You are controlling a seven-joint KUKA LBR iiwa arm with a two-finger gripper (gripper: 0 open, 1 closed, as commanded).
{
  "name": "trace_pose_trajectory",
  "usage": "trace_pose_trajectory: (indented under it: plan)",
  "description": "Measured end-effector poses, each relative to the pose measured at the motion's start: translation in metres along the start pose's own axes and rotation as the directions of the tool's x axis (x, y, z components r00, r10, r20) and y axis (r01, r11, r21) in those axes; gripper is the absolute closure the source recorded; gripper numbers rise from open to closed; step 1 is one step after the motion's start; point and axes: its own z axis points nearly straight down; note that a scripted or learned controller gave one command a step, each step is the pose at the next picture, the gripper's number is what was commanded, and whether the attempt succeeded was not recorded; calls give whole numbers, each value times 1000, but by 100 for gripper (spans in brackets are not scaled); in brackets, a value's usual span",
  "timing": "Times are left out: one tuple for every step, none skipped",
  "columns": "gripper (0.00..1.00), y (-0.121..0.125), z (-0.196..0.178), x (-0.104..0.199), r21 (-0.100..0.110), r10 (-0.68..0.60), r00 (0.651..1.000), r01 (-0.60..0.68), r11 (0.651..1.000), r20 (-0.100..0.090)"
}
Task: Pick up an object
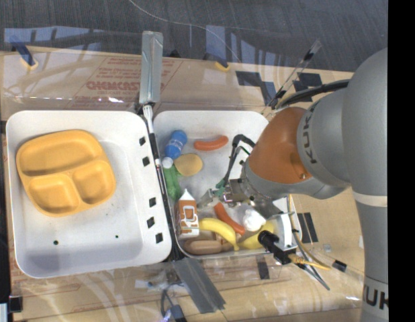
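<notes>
The right bin [194, 121] holds a heap of toy food. An orange sausage [211, 143], a blue bottle [175, 143] and a tan potato-like piece [189, 164] lie toward its back. A green bottle [171, 183], an orange-and-white carton [187, 219], a banana [219, 229], a brown sausage [202, 247], a red-orange stick [229, 218] and a white piece [253, 218] crowd its front. My gripper [229, 194] hangs low over the front middle of this bin, just above the red-orange stick and the banana. The orange wrist band [281, 154] hides the bin's right side.
In the left bin [80, 247] a yellow divided tray [65, 172] lies at the back left. A grey divider bar [151, 66] rises between the bins at the back. Cables [298, 69] run along the arm on the right.
</notes>
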Motion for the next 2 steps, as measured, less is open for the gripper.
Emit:
trace_pose_trajectory:
  plan:
    - [100, 1, -10, -1, 1, -5, 1000, 5, 1000, 1]
    - [100, 26, -135, 64, -7, 14, 1000, -14, 1000, -1]
